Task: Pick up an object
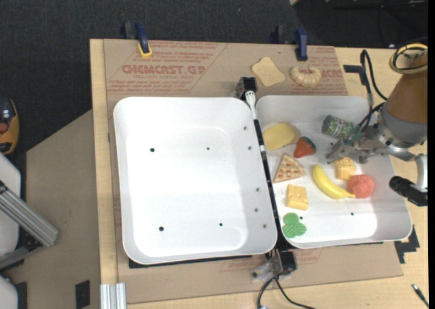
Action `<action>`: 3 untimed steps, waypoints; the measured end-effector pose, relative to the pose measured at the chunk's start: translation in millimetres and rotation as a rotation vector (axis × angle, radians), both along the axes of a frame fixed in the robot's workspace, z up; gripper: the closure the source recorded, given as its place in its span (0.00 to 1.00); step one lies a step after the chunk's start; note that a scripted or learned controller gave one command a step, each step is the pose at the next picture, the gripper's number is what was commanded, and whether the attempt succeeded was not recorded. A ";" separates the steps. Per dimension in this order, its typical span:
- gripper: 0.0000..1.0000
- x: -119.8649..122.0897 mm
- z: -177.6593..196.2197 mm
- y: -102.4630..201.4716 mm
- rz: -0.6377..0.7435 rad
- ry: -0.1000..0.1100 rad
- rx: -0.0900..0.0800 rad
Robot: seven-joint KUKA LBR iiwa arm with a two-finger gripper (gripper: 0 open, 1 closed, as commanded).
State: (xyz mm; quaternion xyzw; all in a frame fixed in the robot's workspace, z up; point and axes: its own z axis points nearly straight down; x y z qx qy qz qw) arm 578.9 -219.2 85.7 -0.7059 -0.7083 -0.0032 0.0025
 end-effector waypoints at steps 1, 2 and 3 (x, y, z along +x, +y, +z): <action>0.00 75.4 -1.4 1.8 0.002 0.004 0.003; 0.00 27.6 0.3 0.2 -0.001 0.001 0.001; 0.00 20.3 0.2 0.1 0.001 -0.001 -0.001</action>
